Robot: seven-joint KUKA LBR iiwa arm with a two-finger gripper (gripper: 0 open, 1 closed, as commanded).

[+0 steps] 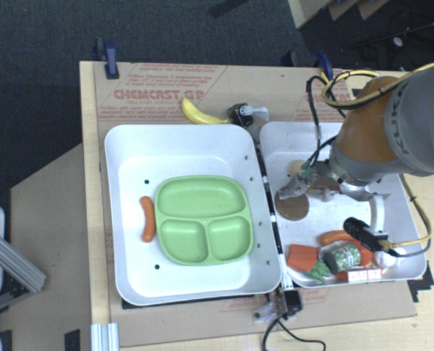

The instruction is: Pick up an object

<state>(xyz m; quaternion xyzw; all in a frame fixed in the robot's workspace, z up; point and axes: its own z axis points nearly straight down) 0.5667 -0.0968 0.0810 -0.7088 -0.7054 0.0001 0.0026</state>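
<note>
Right now the pincer (299, 187) sits low at the right bin's (275, 141) left wall, just above a brown disc (293, 207); its grip can't be judged. Green tray (202, 219) and orange sausage (148, 219) lie in the left bin (122, 152). Banana (201, 114) rests on the tabletop (158, 86) behind.

A green divided plate (202, 219) lay in the left white bin (129, 152), with an orange sausage (148, 219) just beside its left edge. Behind that bin, a yellow banana (200, 114) rested on the table (158, 86).
</note>
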